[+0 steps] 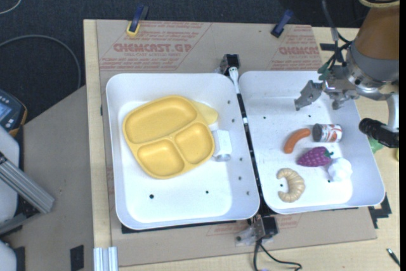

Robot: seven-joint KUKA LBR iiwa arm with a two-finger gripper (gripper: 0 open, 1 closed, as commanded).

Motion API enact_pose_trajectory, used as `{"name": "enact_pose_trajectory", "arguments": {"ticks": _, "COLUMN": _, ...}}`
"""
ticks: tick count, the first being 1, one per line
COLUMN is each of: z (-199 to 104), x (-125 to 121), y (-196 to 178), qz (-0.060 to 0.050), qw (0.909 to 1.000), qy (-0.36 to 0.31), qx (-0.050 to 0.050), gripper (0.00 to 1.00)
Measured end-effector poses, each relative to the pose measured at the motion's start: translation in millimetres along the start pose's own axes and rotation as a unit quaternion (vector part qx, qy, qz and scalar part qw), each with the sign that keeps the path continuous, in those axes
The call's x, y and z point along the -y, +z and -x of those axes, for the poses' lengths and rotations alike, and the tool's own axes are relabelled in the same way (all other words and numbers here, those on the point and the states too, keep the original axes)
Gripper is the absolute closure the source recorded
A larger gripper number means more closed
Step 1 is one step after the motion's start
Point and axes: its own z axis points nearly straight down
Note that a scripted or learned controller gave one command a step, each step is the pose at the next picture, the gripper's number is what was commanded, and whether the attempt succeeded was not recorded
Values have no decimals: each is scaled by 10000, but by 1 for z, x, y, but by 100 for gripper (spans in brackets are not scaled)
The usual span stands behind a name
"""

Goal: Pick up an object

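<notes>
The grey metal hand [323,96] hangs at the upper right of the frame, above the bare upper part of the right-hand shallow white bin [266,98]; its fingers look spread apart with nothing between them. The grey arm with its orange band [379,28] slants in from the right edge, wrist tipped down and leftward. Just below the hand lies a small orange toy sausage [296,139], beside a little red-and-white can [328,132], a purple bunch of toy grapes [314,157] and a tan curled toy croissant [292,184]. All seem light, stiff, smooth plastic; the sausage likely suits a pinch across its narrow middle.
</notes>
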Motion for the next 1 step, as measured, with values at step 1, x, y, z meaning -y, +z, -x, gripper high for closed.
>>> {"name": "enact_pose_trajectory", "arguments": {"ticks": 1, "z": 0, "x": 0, "y": 0, "qz": 0, "qw": 10000, "qy": 0, "qx": 0, "gripper": 0}}
